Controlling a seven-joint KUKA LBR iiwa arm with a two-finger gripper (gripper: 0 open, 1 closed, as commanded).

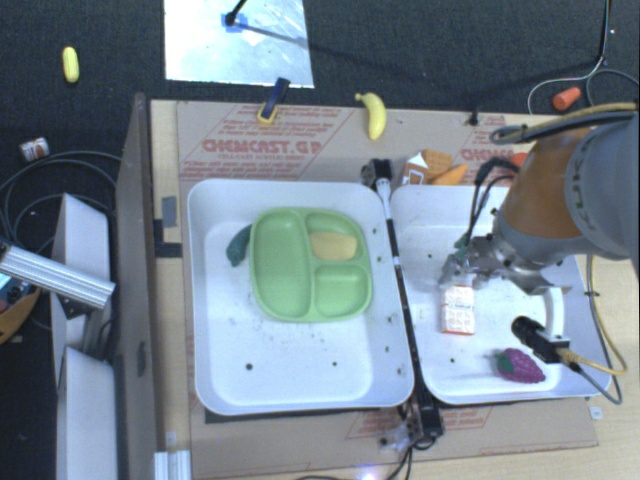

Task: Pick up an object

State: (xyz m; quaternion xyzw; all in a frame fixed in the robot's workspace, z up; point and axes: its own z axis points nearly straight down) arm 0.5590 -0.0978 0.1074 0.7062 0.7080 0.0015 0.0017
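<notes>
My gripper (462, 268) hovers above the small white-and-red carton (459, 309) mid right bin (430, 230); finger state: cannot tell. Carton likely light, stiff; grasp across narrow sides.

Desk (300, 133): brown cardboard-faced top w/ red print. Two shallow white bins sit on it side by side, touching at the middle – left bin (215, 368), right bin (425, 213). Yellow banana (374, 115) lies at the far edge, approx. centre. Blue-and-yellow clamp (272, 102) sits on the far edge, left of the banana. Orange item (440, 171) lies behind the right bin.
</notes>
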